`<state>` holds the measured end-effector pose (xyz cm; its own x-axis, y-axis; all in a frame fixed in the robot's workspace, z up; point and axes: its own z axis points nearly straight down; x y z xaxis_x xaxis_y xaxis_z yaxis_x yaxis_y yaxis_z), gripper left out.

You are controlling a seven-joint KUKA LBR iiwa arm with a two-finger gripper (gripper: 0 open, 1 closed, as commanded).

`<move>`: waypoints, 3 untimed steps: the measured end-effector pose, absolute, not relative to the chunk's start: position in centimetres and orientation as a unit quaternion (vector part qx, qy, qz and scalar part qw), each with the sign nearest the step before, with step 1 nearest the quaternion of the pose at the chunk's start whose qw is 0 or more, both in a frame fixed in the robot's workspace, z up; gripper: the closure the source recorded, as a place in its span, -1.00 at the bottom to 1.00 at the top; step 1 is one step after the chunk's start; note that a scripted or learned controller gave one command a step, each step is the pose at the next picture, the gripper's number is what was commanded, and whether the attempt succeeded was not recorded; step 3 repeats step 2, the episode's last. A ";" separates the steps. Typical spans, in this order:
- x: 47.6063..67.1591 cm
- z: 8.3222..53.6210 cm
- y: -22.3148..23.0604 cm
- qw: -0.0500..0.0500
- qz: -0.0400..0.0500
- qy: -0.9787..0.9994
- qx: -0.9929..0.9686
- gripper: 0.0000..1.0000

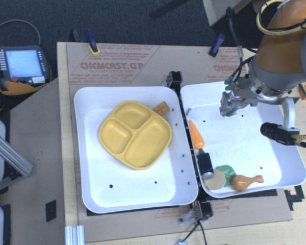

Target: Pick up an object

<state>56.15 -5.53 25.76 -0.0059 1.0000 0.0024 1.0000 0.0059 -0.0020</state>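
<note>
The carrot [195, 134] lies at nine o'clock in the right bin [290, 173], against its wall. The tool [228, 109] hangs over that bin's eleven o'clock corner, holding nothing (open or closed, I cannot tell). A yellow plate [135, 135] fills the left bin [92, 188].

Bright even light, soft shadows, sharp

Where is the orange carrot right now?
In the camera view the carrot lies in the right bin, against its left wall beside the divider, just above a black block and well left of the gripper.
</note>
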 end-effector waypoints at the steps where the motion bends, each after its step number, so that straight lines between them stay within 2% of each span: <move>1: 56.4 24.7 0.0 0.002 0.001 -0.709 -0.705 1.00; 2: 54.7 24.5 5.8 0.002 0.001 -0.709 -0.706 1.00; 3: 54.7 24.5 5.8 0.002 0.001 -0.709 -0.706 1.00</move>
